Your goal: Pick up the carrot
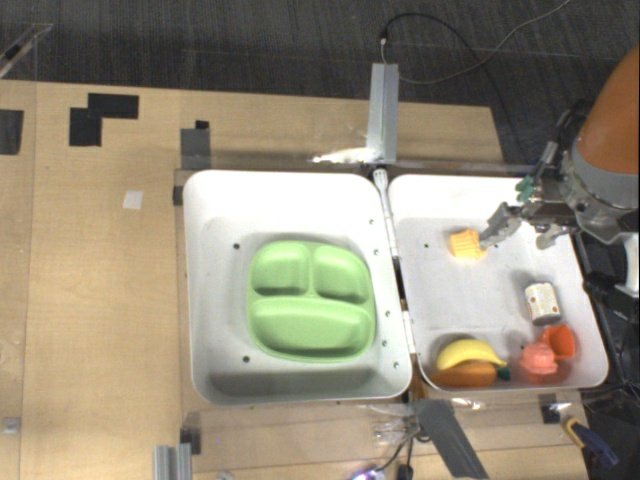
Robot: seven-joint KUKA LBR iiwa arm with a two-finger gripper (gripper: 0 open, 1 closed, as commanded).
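Note:
The carrot [466, 374], orange with a green stub at its right end, lies at the front edge of the right bin [440, 298], tucked under a yellow banana [468, 352]. My gripper [521, 231] hangs over the back right part of that bin, well away from the carrot. Its fingers are spread open and hold nothing. The left finger [497, 226] points down next to a small yellow corn piece [464, 244].
A small white and brown can [541, 302] sits by the right wall. A pink item [539, 361] and an orange one [562, 340] fill the front right corner. The left bin [215, 268] holds a green divided plate [310, 299].

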